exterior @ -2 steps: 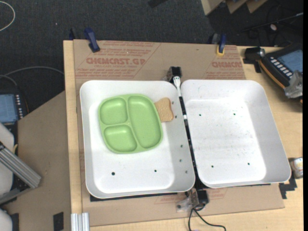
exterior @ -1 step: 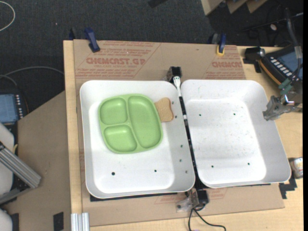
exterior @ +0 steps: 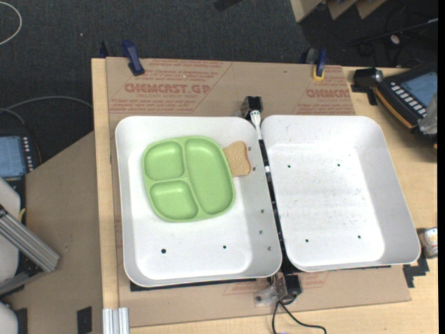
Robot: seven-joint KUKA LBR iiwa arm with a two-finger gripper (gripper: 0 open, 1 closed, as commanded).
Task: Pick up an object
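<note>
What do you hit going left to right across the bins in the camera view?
Left bin → green divided plate → tan cracker-like piece at the plate's right edge → right bin.

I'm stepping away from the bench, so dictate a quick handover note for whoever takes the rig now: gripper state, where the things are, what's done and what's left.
Gripper: nothing to report on it from the camera view.
Things: a light green divided plastic plate lies in the left shallow white bin, towards its far side. A small tan flat cracker-like piece rests against the plate's right edge.
The right shallow white bin shows its bare floor.
Done: nothing lifted yet; both things lie in the bin.
Left: the whole pick, grasp one thing and raise it.
</note>
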